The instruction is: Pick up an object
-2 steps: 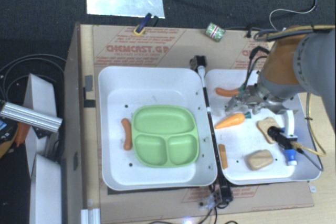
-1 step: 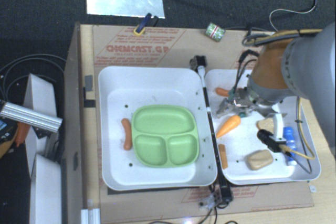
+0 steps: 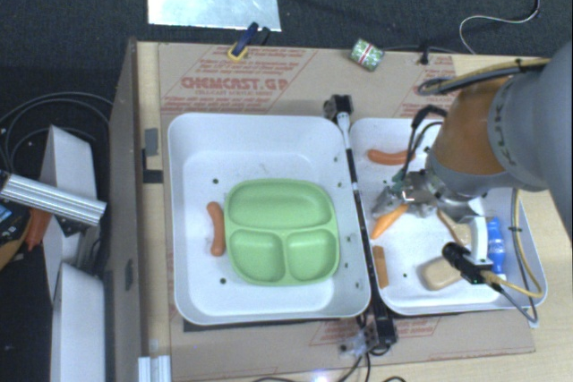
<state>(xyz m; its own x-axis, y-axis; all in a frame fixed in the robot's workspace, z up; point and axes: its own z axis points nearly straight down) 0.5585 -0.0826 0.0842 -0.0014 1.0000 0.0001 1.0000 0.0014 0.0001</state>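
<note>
Gripper (image 3: pixel 400 197) hovers over the carrot (image 3: pixel 385 221); finger state cannot be told. Carrot appears light, rigid, smooth; grasp mid-length.

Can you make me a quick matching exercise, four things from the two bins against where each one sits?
Things:
1. green divided plate
2. hot dog
3. carrot
4. bread piece

Places:
A. right bin, beside the tool
B. left bin, middle
C. right bin, near front edge
D. left bin, left of the plate

Pairs: 1-B, 2-D, 3-A, 4-C
</note>
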